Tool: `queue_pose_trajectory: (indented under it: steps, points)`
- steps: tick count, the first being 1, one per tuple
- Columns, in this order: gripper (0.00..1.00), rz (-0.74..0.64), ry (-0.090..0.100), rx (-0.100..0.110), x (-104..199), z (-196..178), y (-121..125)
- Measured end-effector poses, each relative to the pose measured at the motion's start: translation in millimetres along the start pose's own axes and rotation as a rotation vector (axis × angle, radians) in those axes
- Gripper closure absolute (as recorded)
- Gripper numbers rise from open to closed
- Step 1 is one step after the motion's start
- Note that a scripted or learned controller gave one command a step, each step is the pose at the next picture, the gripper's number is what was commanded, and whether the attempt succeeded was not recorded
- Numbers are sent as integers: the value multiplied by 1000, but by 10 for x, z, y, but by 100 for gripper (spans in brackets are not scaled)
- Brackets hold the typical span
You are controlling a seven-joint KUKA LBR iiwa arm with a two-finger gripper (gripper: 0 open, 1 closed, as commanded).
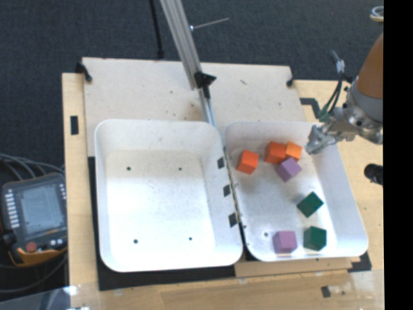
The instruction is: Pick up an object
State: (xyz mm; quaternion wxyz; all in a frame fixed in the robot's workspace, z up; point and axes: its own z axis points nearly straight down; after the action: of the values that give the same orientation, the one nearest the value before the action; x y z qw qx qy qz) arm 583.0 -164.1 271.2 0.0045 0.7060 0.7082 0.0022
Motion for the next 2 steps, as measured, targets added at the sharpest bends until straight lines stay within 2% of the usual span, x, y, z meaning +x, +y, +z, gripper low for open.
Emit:
queue_pose_trajectory:
  steps: [1, 2]
  points:
    - [100, -4, 2, 7, -6, -77, 10]
    - [100, -2, 3, 9, 472, -61, -65]
